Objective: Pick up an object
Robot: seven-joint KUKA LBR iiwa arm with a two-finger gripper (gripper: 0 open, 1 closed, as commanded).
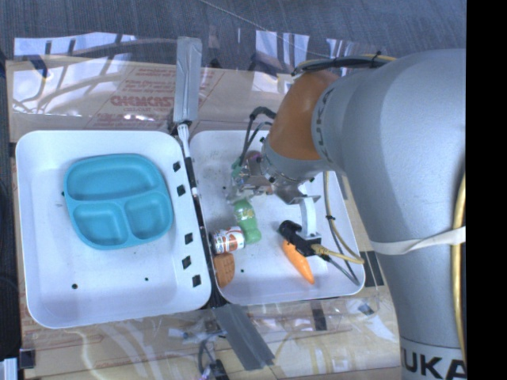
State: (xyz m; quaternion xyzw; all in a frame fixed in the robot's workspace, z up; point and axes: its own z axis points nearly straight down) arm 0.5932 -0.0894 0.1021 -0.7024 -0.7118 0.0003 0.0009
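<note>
The arm (396, 149) reaches across the right bin (337, 279) and covers much of its far right part. The left bin (32, 236) bears a blue tray (119, 200) near its middle, well apart from the work.

The gripper (247, 179) hangs low over the right bin, near its left edge and about midway along it. Whether it is released or clenched cannot be told from this slant.

Just beside the gripper, on its near side, lies a green bottle (247, 222). A can (228, 240) touches the bottle and lies against the bin's left edge. A carrot (299, 261) lies toward the middle of the near edge. A brown piece (225, 271) sits in the near left corner.

Nothing appears lifted, so the step in hand looks like the approach. The bottle seems the likely target. The next move calls for settling down over it squarely and closing on it without catching the can pressed against it.
</note>
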